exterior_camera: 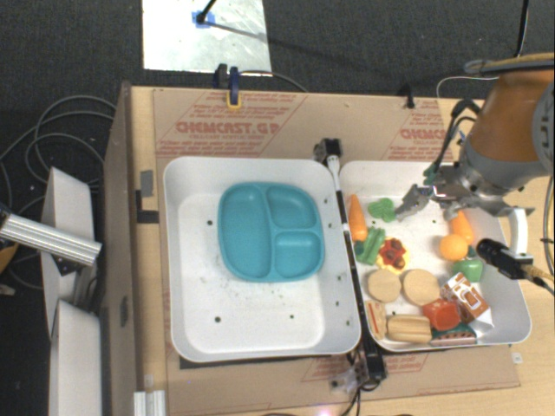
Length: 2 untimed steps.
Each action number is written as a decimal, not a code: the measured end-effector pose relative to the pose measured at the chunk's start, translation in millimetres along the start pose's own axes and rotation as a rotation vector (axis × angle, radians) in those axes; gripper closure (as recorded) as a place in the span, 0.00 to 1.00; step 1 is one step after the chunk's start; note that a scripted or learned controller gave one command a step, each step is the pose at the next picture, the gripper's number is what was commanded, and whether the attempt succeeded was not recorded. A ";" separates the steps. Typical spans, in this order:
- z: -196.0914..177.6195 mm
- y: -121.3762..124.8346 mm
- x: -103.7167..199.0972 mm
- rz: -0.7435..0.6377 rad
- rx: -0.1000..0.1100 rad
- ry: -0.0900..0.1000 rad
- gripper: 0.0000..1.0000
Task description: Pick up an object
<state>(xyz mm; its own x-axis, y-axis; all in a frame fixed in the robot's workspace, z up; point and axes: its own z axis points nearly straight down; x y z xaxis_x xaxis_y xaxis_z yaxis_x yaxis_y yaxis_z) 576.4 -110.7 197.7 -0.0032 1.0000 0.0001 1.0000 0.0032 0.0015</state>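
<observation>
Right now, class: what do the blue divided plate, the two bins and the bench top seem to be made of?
Blue divided plate: probably moulded plastic, smooth, uniform colour, soft sheen. White bins: likely thin plastic, glossy, rounded corners. Bench top: looks like brown cardboard or protective paper, matt, with red lettering printed on it.

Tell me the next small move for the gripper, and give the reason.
Probably a short drop straight down onto the green toy. The gripper sits over the right bin just beside that piece, with nothing seen between its fingers, and the green toy lies apart from the carrot and the crowded pile nearer the front, so it looks the easiest pick.
</observation>
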 end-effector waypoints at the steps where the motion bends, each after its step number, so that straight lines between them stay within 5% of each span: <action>1: 84.8 -14.9 11.3 0.002 0.008 0.002 0.00; 2: 75.2 -8.8 4.5 0.002 0.000 0.000 0.00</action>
<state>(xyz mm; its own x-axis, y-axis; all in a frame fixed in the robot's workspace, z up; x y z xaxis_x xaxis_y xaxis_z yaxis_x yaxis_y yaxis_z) 567.7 -106.2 122.5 -0.0012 1.0000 -0.0002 1.0000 0.0012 0.0012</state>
